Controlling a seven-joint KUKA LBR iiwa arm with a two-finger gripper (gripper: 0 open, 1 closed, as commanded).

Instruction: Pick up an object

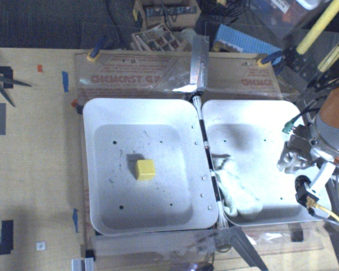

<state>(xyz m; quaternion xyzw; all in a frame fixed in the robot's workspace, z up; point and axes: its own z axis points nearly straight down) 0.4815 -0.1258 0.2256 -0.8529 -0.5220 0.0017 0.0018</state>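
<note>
Claw [287, 161] of a grey KUKA arm [326, 133] hangs over the right-hand rim of the right bin [254, 117], low against the bin's side wall; whether it is released or clenched cannot be told from this angle, and nothing is seen in its grasp. Just above the claw, the arm's orange band [334, 110] shows at the frame's edge.

Nearest the claw, toward the view's left and a little closer to the camera, a crumpled white cloth-like lump [237, 192] lies along the right bin's left wall and front corner. The floor between that lump and the claw is bare white plastic.

Well apart from the claw, across the divide between the bins, a small yellow cube [146, 169] sits alone near the middle of the left bin [101, 117], roughly level with the claw and resting flat on a floor flecked with dark specks.

Farther from the claw, beyond both bins, a sheet of cardboard with red lettering [135, 77] lies on the wooden bench [34, 151], pinned by clamps with yellow handles [95, 53] at its far corners. Strips of blue tape [65, 81] mark the bench at the far left of the claw.
</note>
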